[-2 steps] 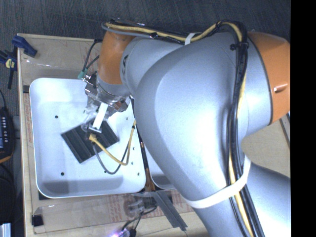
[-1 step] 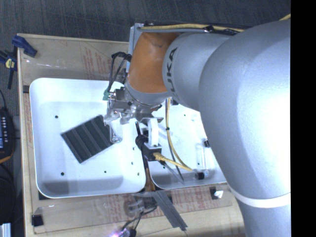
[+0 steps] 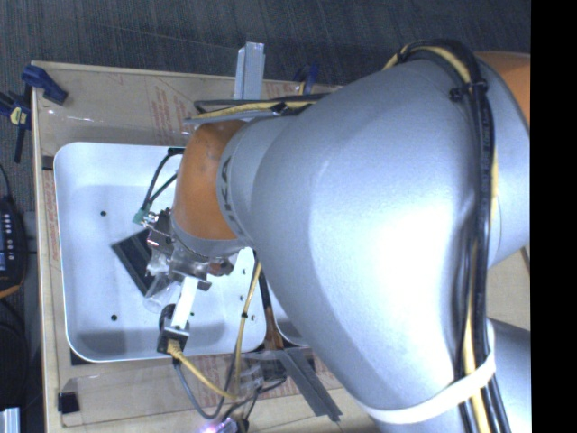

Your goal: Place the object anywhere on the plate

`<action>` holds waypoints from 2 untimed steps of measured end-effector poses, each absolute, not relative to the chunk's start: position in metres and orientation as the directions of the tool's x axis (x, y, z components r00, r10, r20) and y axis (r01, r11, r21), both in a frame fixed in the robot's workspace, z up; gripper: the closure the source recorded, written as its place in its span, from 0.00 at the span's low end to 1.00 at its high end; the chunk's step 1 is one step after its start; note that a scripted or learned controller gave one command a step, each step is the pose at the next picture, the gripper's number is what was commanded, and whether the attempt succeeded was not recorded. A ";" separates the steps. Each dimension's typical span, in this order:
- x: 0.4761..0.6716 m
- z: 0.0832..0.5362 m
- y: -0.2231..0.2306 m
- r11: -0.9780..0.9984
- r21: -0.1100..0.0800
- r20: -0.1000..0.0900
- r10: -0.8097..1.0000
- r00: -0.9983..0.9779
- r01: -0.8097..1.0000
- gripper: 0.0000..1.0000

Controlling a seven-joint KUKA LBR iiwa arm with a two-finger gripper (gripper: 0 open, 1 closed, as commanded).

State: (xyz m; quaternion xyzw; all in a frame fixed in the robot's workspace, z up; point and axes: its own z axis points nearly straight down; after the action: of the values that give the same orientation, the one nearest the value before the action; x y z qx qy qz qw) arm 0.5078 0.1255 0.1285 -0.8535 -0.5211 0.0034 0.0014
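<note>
Hanging over the left bin, the end effector touched a dark flat object; its grip could not be told.

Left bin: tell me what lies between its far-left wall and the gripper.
In the camera view, bare white floor of the left bin lies there, until a dark flat object beside the gripper.

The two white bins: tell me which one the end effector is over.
The left bin, whose whole white floor and rim show. The end effector hangs above its floor beside a dark flat object; the arm hides most of the other bin.
</note>
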 end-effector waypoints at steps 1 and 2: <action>0.504 0.200 0.124 -0.215 0.000 0.000 0.977 0.215 0.977 1.00; 0.537 0.094 0.147 -0.581 -0.001 0.002 0.814 0.581 0.814 1.00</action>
State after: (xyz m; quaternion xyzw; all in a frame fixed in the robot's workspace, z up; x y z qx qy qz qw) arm 0.5373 0.1475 0.0942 -0.8891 -0.4576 -0.0008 0.0010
